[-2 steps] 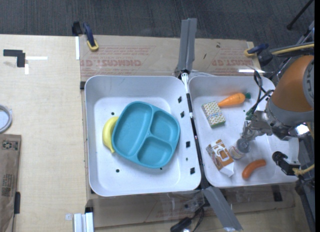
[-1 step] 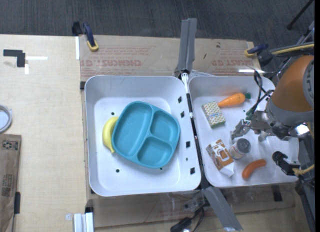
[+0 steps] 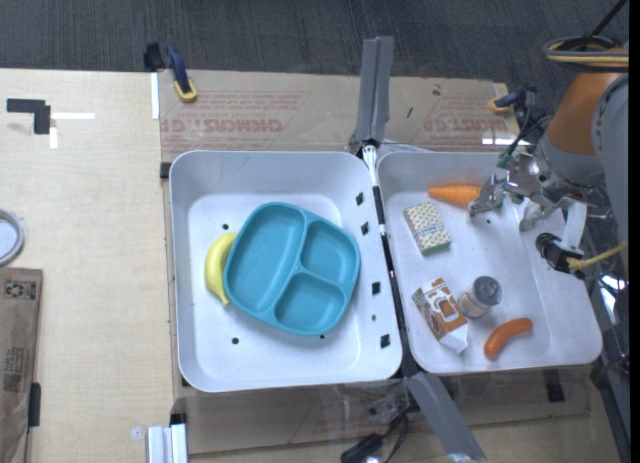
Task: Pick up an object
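The fingers (image 3: 505, 201) are seen spread apart with nothing between them, poised over the right bin (image 3: 560, 346) just beside the carrot (image 3: 455, 193). From the carrot, a patterned green box (image 3: 427, 227) is found near and below, a small carton (image 3: 440, 311), a grey-lidded jar (image 3: 483, 293) and a sausage (image 3: 508, 337) farther down. A teal divided plate (image 3: 292, 269) and a banana (image 3: 216, 266) are held in the left bin (image 3: 185, 251), well apart from the carrot.

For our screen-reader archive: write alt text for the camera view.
A grey robot arm's gripper hovers in the right white bin, beside a toy carrot; the bin also holds a small box, a carton, a small jar and a sausage. The left bin holds a blue divided plate lying over a banana.
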You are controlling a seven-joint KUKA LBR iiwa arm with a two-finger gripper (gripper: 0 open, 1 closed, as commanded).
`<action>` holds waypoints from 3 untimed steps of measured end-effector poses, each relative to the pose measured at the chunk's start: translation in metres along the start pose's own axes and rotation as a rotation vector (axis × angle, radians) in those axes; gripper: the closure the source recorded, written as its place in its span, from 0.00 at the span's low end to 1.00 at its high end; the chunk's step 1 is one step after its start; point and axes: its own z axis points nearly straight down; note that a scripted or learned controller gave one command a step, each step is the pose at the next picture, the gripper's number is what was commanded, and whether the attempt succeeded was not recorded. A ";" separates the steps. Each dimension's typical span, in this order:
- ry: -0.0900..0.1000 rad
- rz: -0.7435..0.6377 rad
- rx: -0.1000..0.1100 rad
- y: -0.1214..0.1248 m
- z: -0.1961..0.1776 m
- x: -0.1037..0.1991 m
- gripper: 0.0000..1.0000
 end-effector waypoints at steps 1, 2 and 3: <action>-0.013 0.011 -0.002 -0.005 0.001 0.085 0.00; -0.018 0.007 0.003 -0.006 -0.004 0.084 1.00; -0.013 0.105 -0.007 -0.024 -0.168 0.155 1.00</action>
